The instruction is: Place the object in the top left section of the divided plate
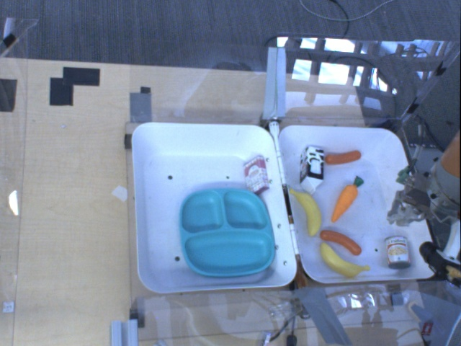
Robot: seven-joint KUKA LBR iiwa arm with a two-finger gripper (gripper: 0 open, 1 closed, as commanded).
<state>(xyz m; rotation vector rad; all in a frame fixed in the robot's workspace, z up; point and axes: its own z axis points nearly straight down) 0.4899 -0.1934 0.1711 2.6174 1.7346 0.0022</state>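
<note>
A blue divided plate (pixel 227 232) lies in the left bin (pixel 155 193), with two small sections at its far side and one wide section in front. A small red packet (pixel 256 174) leans at the left bin's right wall, just beyond the plate. My gripper (pixel 408 209) hovers at the right side of the right bin (pixel 382 146), just above a small can (pixel 397 251). Nothing shows in its grasp.
The right bin holds a black-and-white carton (pixel 312 166), a sausage (pixel 342 157), a carrot (pixel 345 200), two bananas (pixel 308 211) (pixel 341 260) and a second sausage (pixel 341 241). A metal frame and cables stand behind the bins.
</note>
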